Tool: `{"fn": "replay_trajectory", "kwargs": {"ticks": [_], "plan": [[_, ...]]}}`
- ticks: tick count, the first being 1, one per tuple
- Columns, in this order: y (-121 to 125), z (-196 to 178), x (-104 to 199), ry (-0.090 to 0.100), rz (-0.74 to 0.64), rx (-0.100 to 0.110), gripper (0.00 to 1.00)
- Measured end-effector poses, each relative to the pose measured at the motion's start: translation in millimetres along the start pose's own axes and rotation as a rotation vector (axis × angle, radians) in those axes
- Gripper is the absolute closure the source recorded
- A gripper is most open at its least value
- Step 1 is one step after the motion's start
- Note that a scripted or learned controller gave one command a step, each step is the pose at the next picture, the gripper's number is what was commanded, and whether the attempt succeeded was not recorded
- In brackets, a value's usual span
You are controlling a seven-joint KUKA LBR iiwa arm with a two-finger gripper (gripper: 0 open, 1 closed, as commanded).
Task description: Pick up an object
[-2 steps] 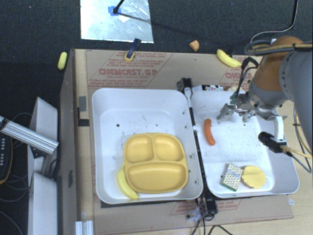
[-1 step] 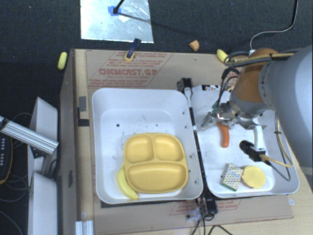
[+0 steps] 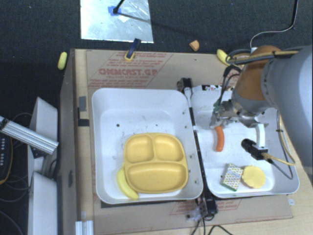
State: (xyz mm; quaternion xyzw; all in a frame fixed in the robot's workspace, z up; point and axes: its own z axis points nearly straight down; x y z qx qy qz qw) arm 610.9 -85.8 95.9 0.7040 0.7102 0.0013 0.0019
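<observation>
We see the end effector (image 3: 220, 123) low in the right bin (image 3: 283, 182), just above the orange carrot (image 3: 220, 139). We cannot tell its grip, so the pickup looks unfinished.

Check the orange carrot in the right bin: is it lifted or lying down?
Cannot tell for sure. The carrot hangs lengthwise directly below the pincer, over the right bin floor; contact with either is unclear.

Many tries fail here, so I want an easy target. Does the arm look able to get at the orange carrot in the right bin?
Probably yes. The carrot lies alone on bare bin floor, right below the end effector, with the sponge and yellow disc well apart from it.
</observation>
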Motion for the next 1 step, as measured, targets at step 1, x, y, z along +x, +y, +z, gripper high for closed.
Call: {"fn": "replay_trajectory", "kwargs": {"ticks": [1], "plan": [[-19.6,-89.5,47.3,0.001,0.003,0.001,1.0]]}}
